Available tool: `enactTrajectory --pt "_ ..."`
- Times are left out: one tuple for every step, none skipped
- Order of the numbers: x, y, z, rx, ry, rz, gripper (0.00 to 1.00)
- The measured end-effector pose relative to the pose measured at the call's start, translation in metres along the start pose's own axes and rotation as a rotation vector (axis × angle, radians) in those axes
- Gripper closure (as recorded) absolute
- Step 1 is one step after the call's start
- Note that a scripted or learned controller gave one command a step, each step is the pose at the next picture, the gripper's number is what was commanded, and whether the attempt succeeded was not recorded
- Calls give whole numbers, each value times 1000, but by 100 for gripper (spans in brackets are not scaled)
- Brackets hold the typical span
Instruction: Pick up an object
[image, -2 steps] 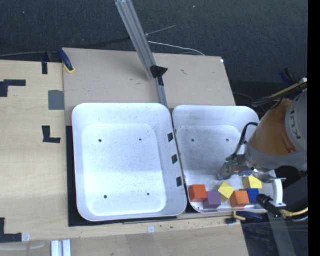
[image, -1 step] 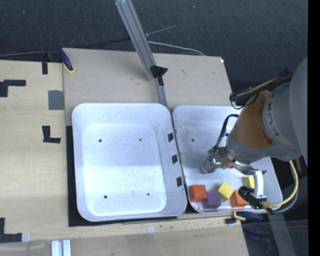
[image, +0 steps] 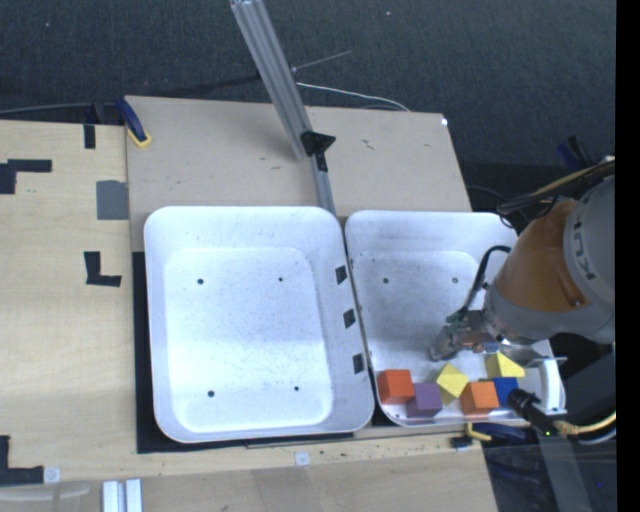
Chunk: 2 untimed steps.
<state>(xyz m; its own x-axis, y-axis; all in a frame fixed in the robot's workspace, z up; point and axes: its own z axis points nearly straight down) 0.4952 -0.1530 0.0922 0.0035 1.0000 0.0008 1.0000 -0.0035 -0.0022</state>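
1. Two white bins side by side. The left bin (image: 245, 320) has nothing I'd go for, so all the action is in the right bin (image: 420, 265).
2. The goodies sit in a clump at the near edge of the right bin: an orange block (image: 396, 385), a purple block (image: 427, 399) touching it on the right, a yellow block (image: 452, 381) just past that, then a second orange block (image: 480, 396) and a blue block (image: 505, 390) at the right end, partly tucked under the arm.
3. The gripper (image: 447, 343) is low in the right bin, just on the far side of the yellow block. Honestly can't tell from this angle whether the claw is apart or together, it's a dark blob. Nothing visibly in it.
4. Handling guess: small rigid cubes, probably light, flat-sided, not fragile. Smooth faces could slip a bit if pinched on a corner.
5. Best grab, I'd say: two opposite flat faces, square on. The yellow one looks tilted, so a diagonal pinch might squirt it out.
6. The first orange block at the left end has the most free room around it, probably the easiest pick.
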Motion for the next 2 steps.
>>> enactTrajectory --pt "3 19 -44 0 -1 -4 100" --pt "8 69 -44 -4 -1 -7 100"
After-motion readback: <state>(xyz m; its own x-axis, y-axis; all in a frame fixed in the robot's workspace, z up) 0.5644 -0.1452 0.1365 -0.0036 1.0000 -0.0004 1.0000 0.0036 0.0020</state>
